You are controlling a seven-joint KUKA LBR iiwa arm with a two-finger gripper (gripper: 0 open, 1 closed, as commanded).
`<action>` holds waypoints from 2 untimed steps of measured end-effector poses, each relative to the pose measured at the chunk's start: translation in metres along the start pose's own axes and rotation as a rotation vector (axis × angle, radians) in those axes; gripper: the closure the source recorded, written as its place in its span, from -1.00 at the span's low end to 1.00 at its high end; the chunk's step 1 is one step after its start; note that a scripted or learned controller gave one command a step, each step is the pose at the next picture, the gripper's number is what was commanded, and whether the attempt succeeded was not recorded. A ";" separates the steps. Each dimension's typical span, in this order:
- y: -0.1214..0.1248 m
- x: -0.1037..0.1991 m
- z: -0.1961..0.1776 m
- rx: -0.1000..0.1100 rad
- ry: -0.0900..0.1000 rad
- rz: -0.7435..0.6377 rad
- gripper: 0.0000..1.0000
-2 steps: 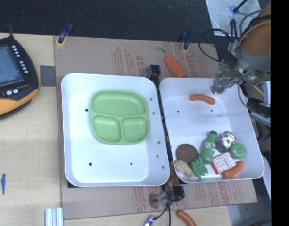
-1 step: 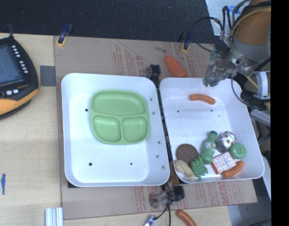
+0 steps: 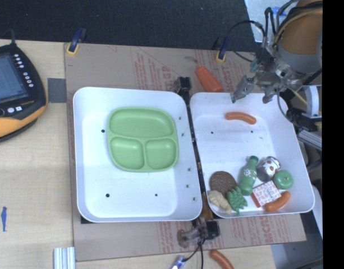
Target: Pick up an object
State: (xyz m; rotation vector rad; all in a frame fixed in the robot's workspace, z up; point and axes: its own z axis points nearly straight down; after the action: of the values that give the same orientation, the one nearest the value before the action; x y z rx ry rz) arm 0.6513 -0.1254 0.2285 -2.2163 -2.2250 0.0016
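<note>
A: Why is the gripper (image 3: 253, 93) placed where it is?

B: It is held above the far edge of the right bin (image 3: 295, 144), its two fingers spread apart with nothing between them. An orange sausage (image 3: 241, 117) is lying just below and in front of it, alone on bare bin floor, so that piece can be judged the likeliest target.

A: And the remaining objects?

B: They are crowded into the near corner of the right bin: a green bottle (image 3: 248, 174), a brown round piece (image 3: 222, 180), a green leafy toy (image 3: 237, 198), a red-and-white packet (image 3: 265, 194), another sausage (image 3: 276, 202). Packed so closely, they would be harder to grasp cleanly. The left bin (image 3: 87, 150) is taken up by a green divided plate (image 3: 142, 138).

A: What cannot be made out?

B: The arm (image 3: 299, 32) is cut off at the top right. How high the fingertips are held over the bin cannot be judged. Carrot-like pieces are seen lying on the surface (image 3: 37, 178) outside the bins, one (image 3: 207, 78) beyond the far rims.
</note>
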 end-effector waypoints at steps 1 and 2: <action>0.004 -0.065 0.117 0.004 -0.001 0.001 -1.00; -0.054 -0.087 0.052 0.002 0.000 0.001 -1.00</action>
State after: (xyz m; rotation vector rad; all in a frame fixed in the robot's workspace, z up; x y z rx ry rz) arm 0.5976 -0.2124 0.1763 -2.2165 -2.2233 0.0040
